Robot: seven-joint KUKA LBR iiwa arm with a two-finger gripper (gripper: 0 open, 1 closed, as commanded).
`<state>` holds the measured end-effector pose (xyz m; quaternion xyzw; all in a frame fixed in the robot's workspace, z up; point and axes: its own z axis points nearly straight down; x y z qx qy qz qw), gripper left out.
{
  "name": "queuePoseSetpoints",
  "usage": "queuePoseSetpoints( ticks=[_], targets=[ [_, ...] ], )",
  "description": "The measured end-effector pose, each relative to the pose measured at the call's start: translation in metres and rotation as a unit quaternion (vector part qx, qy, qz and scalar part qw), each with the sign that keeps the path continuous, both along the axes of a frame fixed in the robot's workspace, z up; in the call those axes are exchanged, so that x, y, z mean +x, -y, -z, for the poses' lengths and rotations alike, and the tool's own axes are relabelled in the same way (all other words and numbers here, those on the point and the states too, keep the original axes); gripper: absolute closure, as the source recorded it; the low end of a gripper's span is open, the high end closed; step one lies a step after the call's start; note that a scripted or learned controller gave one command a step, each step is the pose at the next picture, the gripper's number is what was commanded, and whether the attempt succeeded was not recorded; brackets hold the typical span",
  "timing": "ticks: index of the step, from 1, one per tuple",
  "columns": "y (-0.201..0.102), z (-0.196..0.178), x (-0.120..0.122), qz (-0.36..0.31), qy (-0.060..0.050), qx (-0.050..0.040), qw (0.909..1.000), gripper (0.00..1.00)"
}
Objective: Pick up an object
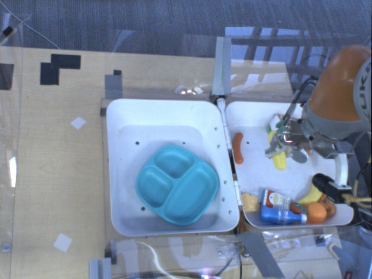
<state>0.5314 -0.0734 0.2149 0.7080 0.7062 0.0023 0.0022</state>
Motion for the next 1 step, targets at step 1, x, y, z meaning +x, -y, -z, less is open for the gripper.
queuePoseSetpoints(
  ticks=[1],
  targets=[
    [-0.0279,0.023,-0.0008,0.067,-0.001,0.0007,0.9978,1.0]
  ],
)
